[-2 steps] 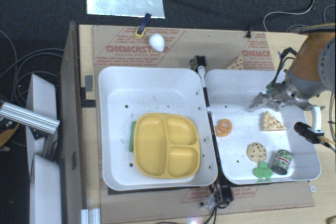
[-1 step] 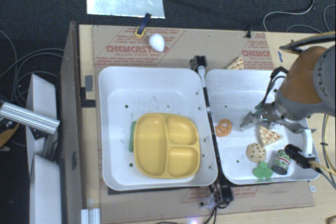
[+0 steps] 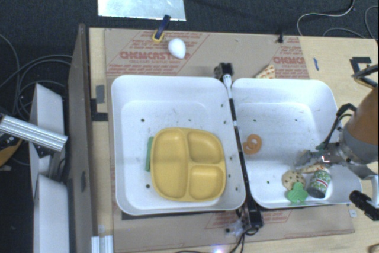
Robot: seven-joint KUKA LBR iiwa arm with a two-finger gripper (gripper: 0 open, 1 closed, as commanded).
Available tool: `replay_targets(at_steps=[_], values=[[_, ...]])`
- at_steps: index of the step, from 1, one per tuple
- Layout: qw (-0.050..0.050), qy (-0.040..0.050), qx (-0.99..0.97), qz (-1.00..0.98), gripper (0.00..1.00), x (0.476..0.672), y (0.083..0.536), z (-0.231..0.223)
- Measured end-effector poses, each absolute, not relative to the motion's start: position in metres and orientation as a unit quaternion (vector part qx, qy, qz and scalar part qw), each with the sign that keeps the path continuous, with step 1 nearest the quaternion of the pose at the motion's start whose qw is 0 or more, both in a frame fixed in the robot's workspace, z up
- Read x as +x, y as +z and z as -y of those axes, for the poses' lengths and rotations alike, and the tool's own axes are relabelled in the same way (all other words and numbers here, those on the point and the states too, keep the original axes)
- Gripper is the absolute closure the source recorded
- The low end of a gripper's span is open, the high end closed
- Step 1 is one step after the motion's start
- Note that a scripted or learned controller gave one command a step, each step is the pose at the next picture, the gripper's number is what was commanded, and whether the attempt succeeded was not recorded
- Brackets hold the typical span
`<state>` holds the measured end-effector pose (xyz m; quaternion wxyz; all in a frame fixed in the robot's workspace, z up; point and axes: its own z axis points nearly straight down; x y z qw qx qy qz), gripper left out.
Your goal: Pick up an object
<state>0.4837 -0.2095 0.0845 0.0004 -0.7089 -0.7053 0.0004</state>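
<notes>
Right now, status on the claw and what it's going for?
Claw low in the right bin, over the small can. Nothing seen gripped. Cookie and green toy crowd the can; pretzel sits apart.

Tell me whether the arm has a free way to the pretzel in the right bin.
Probably yes. The pretzel lies alone on bare floor of the right bin, apart from the gripper and the items near it.

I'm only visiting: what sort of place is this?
Probably a robotics lab bench. Two shallow white plastic bins sit on cardboard, one holding a yellow divided plate, while a grey robot arm reaches over small toy items and loose cables trail on the floor.
</notes>
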Motion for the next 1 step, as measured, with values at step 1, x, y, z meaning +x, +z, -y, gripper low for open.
replay_targets(at_steps=[1], values=[[-0.007, -0.0038, -0.704, 0.711, 0.00, 0.5785, 0.1691, 0.1933]])
